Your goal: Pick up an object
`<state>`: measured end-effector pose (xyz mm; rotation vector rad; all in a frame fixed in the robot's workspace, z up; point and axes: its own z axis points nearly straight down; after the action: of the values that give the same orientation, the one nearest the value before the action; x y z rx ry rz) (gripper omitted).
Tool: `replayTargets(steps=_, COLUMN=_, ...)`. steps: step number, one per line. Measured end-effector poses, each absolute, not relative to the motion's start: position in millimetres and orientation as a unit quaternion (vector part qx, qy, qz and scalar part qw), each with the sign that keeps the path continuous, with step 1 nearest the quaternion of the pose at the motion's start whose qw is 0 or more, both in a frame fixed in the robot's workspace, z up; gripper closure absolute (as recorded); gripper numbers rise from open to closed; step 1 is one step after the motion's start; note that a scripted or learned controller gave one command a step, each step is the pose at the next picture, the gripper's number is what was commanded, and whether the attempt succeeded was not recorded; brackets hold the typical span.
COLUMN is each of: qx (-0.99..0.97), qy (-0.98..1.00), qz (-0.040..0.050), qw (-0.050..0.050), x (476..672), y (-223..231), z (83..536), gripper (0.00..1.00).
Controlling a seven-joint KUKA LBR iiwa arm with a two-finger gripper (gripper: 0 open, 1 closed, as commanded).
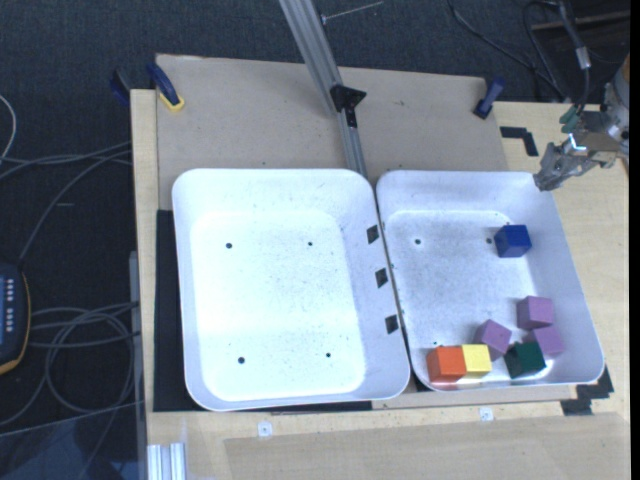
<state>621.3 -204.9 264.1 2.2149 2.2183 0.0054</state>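
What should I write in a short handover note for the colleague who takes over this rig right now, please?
Gripper: above the right bin's far right corner, outside the rim, nothing between its fingers; whether open or shut is unclear.
Right bin: blue block alone near the far right; orange block, yellow block, green block and three purple blocks clustered at the near right.
Left bin: no blocks in it.
Done: nothing picked.
Left: descend, grasp one block, lift. The blue one, standing apart, looks easiest.
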Motion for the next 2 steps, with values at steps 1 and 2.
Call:
replayTargets(steps=1, qx=0.705, qy=0.709, qz=0.001, qw=-0.001, x=612.7, y=-151, z=272, gripper=1.0)
replayTargets(steps=2, qx=0.705, qy=0.709, qz=-0.0001, qw=-0.002, x=599.5, y=-97, z=257, gripper=1.0)
